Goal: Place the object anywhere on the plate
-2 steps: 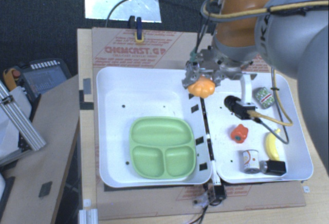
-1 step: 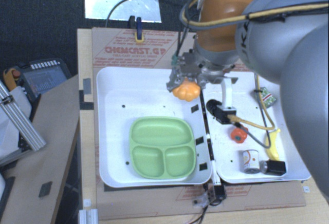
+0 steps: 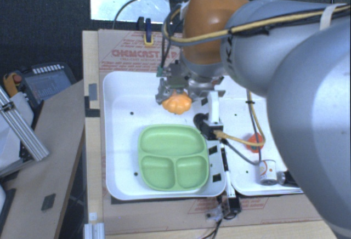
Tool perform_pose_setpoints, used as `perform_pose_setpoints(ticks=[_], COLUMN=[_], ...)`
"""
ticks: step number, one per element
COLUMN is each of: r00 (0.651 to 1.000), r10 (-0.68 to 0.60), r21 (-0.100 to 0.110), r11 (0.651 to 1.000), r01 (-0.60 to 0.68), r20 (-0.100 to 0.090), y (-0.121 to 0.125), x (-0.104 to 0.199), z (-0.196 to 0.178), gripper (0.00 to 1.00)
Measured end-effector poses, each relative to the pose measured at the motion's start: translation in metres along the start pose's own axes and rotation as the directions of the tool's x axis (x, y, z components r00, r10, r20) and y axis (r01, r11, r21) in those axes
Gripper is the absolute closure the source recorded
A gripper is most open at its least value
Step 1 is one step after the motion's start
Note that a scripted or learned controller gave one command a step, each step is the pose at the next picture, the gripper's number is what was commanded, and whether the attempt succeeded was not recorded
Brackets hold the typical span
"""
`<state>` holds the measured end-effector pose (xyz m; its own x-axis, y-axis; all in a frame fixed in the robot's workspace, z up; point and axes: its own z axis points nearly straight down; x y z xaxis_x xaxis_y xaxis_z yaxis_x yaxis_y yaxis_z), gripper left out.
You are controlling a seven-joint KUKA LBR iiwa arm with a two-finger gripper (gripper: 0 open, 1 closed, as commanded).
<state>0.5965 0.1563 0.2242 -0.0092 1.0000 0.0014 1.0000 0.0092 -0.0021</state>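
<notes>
Grey arm [image 3: 285,51] slants in from right, wrist down over left bin [image 3: 118,123]; gripper [image 3: 174,95] at orange object [image 3: 176,104], finger state hidden, cannot tell.

Plate [image 3: 174,157]: in left bin [image 3: 118,123], near its front edge.
Object [image 3: 176,104]: in left bin, behind plate, just under gripper [image 3: 173,92].
Can [image 3: 267,172]: in right bin [image 3: 241,106], front area.
</notes>
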Motion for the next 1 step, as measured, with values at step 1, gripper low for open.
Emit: perform_pose_setpoints(ticks=[1], r00=[1.0], r10=[0.005], r21=[-0.001], r11=[1.0], r01=[-0.005], r20=[0.001], y=[0.0007], x=[-0.0032], z=[-0.001], gripper=[0.0])
